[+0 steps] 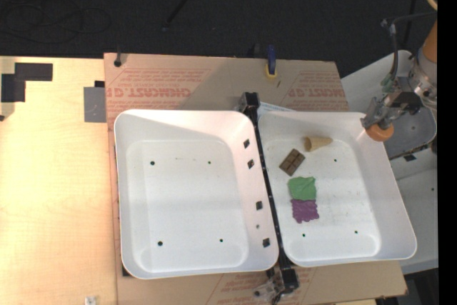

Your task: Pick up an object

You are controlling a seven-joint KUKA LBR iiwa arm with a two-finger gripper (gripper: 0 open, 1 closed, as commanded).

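My gripper (pixel 378 126) hangs over the right bin's (pixel 400 225) far right rim, shut on a small orange object (pixel 379 131) that shows at its fingertips. Inside the right bin lie a tan cone-shaped piece (pixel 318 143), a brown block (pixel 291 162), a green piece (pixel 302 188) and a purple piece (pixel 305 210). The green and purple pieces touch each other near the bin's middle. All of these lie well to the left of the gripper.
The left bin (pixel 128 189) stands beside the right one, joined by a black clip strip (pixel 258 182). Both rest on cardboard (pixel 178 82). A wooden bench top (pixel 50 182) extends to the left.
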